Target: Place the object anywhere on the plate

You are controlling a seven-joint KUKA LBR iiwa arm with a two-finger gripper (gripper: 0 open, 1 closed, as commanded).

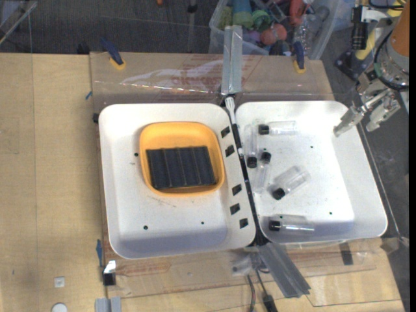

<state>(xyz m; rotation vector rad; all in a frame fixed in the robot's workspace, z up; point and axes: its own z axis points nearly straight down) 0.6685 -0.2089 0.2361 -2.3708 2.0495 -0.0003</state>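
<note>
An orange plate [177, 130] lies in the left white bin [123, 226]. On the plate rests a flat black ridged block [181, 168]. Several clear vials with black caps lie in the right white bin [354, 194]: one near the back [277, 129], one by the divider [257, 157], one in the middle [287, 181] and one at the front [290, 225]. My gripper [357, 125] hovers over the right bin's far right corner, open, with nothing between its fingers. It is well away from the vials and the plate.
A row of black clips [233, 171] runs along the divider between the bins. A clear tub of coloured toys [273, 8] stands behind the bench. Cables and gear [370, 18] crowd the back right.
</note>
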